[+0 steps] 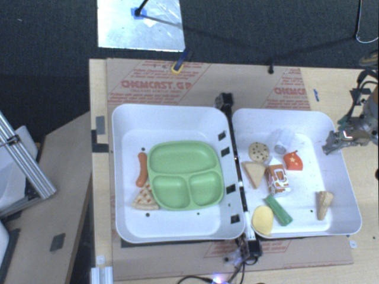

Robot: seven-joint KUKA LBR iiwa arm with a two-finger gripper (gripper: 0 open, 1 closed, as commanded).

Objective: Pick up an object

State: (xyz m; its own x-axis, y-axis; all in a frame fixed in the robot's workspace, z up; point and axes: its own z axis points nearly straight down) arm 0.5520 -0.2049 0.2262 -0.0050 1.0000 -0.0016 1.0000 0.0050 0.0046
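My gripper (333, 142) hangs at the right edge of the right bin (337, 176), near its upper right corner, with nothing seen between its fingers. In that bin lie a cookie (258, 152), a red strawberry-like piece (293, 161), a cheese wedge (254, 173), a small orange-and-white carton (277, 179), a green stick (278, 210), a yellow lemon (263, 219), an ice-cream cone (323, 204) and a clear plastic piece (282, 138). The strawberry piece lies nearest to the gripper, to its left and a little lower.
The left bin (127, 158) holds a green divided plate (183, 175), a hot dog sausage (142, 168) and a pizza slice (144, 199). A black divider (231, 158) runs between the bins. A metal sheet (140, 16) lies beyond the bench.
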